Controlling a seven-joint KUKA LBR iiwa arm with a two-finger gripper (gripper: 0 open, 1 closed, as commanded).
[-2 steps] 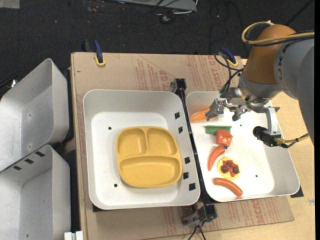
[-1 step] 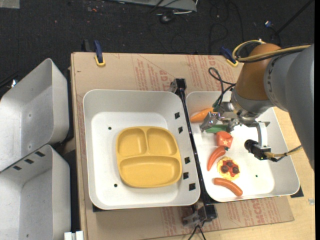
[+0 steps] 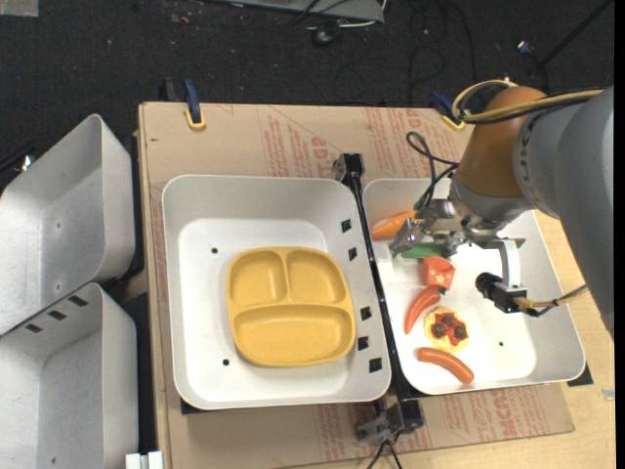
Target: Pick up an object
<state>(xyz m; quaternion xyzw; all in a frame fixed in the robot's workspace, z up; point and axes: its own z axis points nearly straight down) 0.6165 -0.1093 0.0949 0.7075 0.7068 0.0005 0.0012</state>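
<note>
Arm reaches in from the right, orange band (image 3: 498, 154) above the wrist, and hangs low over the right bin (image 3: 547, 345). Gripper (image 3: 422, 240) sits at the upper left part of that bin, just over a green piece (image 3: 422, 252) of toy food. From where I stand it is not possible to tell how the gripper is set, nor whether it has hold of anything.

Right bin contents: an orange carrot-like piece (image 3: 388, 227) near the bin's left wall, just beside the gripper; a red strawberry-like piece (image 3: 438, 273) below the green one; a red chili pepper (image 3: 421, 307) below that, lying at a slant; a small round pizza slice (image 3: 448, 329) with dark toppings just right of the pepper; a sausage (image 3: 445, 363) near the front edge.

Left bin (image 3: 195, 360) holds a yellow divided plate (image 3: 290, 306), three compartments, lying flat near its middle.

Both bins sit side by side on a brown board (image 3: 293, 130).
</note>
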